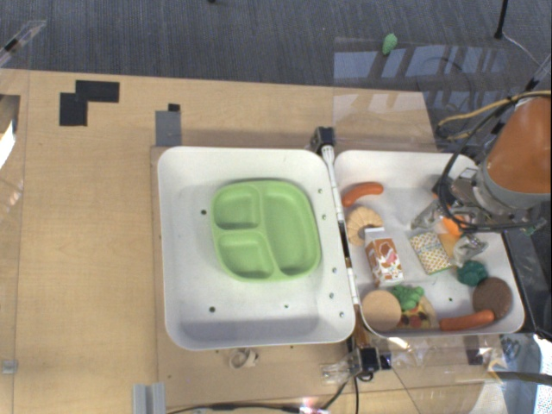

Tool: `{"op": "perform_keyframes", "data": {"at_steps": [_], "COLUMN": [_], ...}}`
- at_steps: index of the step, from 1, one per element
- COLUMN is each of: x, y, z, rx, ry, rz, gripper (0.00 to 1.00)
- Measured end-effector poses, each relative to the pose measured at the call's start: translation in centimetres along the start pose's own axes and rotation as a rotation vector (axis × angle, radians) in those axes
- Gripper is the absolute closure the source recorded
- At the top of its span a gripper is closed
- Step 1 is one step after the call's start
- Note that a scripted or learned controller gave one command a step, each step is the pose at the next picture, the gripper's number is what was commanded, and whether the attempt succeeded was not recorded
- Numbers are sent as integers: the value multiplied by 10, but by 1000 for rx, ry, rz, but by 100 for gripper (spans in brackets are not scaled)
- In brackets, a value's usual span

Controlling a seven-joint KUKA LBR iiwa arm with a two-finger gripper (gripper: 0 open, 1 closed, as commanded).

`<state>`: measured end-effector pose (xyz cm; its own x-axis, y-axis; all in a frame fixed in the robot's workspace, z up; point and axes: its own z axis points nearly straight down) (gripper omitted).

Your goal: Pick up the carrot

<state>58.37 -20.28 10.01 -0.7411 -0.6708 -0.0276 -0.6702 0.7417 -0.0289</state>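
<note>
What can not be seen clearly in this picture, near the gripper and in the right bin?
- Gripper: camera view; the wrist covers its fingers, so their state is unclear.
- Carrot: just an orange bit beside the gripper; grasp unclear.
- Arm: cut off by the right edge.
- Small foods around the green piece in the right bin: too small to name.

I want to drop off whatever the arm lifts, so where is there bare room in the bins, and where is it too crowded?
The left bin has bare white floor all around the green divided plate, widest along its near edge. The right bin is crowded: sausage, carton and other food fill it, with the gripper low at its right. A small patch lies behind the sausage.
</note>
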Motion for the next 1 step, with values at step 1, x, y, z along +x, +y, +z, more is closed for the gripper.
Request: {"op": "perform_keyframes", "data": {"at_steps": [1], "x": [-4], "y": [-4], "z": [-15], "rx": [13], "ry": [-8], "rz": [2], "gripper": [100]}}
